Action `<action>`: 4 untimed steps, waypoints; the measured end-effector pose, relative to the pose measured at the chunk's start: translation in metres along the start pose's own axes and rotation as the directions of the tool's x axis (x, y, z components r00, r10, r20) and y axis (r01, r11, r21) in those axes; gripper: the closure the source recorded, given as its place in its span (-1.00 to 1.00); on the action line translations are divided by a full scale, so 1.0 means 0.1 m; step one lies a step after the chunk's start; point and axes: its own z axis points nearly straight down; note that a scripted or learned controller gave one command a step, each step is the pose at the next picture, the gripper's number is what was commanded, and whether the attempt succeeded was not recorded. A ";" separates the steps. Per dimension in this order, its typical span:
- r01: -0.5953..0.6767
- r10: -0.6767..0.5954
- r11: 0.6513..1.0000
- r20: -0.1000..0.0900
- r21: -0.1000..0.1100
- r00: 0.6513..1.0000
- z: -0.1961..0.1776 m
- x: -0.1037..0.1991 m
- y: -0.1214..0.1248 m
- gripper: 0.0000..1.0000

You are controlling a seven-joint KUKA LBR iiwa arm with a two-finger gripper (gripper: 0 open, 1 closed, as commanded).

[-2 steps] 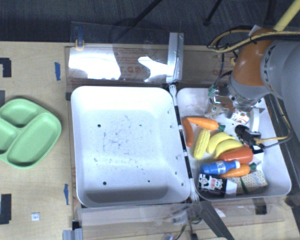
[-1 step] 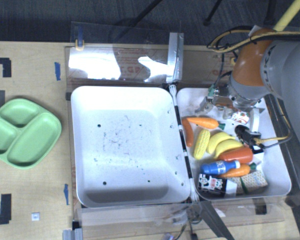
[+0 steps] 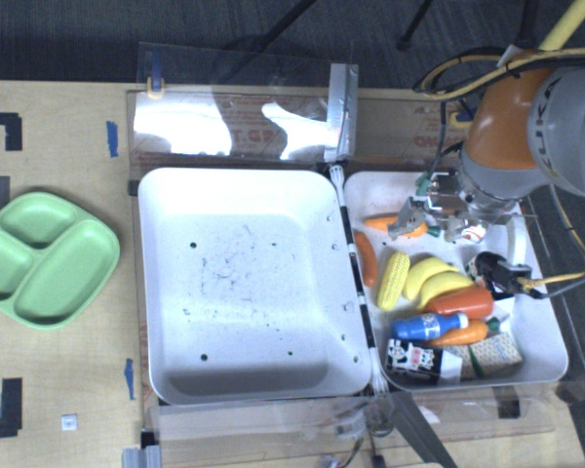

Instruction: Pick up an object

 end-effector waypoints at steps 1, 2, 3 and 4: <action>0.147 -0.147 0.989 -0.001 0.001 0.989 0.47 -0.49 -0.51 -1.00; 0.360 -0.360 0.933 0.007 -0.008 0.933 0.63 -0.31 -0.04 -1.00; 0.359 -0.359 0.933 0.006 -0.011 0.933 0.55 -0.31 -0.02 1.00; -0.058 0.058 0.998 -0.001 -0.009 0.998 0.63 -0.37 -0.13 1.00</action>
